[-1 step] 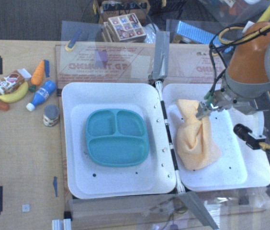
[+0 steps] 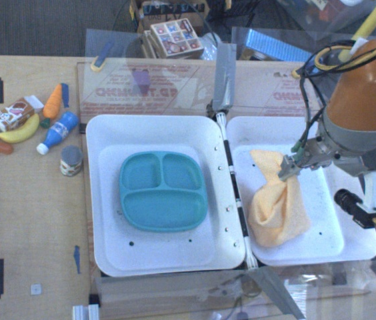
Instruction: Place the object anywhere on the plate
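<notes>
A teal divided plate (image 2: pixel 163 191) lies flat in the left white bin (image 2: pixel 101 179). In the right white bin (image 2: pixel 328 239) a yellow cloth (image 2: pixel 276 212) lies crumpled, drawn up into a narrow bunch near its middle. My gripper (image 2: pixel 288 173) comes in from the right and sits at that bunch, shut on a fold of the cloth. The rest of the cloth hangs and spreads below and to the left of the fingertips. The plate has nothing on it.
The ridge between the two bins (image 2: pixel 231 185) runs between cloth and plate. On the bench to the left lie a banana (image 2: pixel 16 133), a blue bottle (image 2: pixel 57 132), a carrot (image 2: pixel 54 101) and a small can (image 2: pixel 71 160). Boxes stand behind the bins.
</notes>
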`<action>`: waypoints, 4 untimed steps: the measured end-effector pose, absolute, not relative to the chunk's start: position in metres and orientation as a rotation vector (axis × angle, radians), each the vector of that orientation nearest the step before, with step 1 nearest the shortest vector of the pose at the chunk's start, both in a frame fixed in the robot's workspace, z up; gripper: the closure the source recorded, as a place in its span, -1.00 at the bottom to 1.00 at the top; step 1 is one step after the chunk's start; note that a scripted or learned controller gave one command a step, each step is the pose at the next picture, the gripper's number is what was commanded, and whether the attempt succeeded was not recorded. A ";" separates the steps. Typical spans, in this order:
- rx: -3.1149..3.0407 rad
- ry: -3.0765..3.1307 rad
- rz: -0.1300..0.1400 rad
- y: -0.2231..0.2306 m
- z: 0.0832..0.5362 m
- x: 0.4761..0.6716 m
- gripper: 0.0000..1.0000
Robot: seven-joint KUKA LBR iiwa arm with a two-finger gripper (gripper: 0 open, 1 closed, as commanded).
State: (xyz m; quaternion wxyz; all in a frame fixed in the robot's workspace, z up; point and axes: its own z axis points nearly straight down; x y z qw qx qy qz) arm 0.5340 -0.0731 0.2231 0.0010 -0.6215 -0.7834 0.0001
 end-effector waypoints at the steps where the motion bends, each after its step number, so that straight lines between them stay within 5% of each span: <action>1: -1.958 -2.460 -0.002 -0.085 0.225 0.538 1.00; 2: -1.803 -2.579 -0.001 -0.140 0.273 0.500 1.00; 3: -1.800 -2.575 0.000 -0.103 0.205 0.480 1.00; 4: -1.747 -2.617 -0.001 -0.170 0.226 0.480 1.00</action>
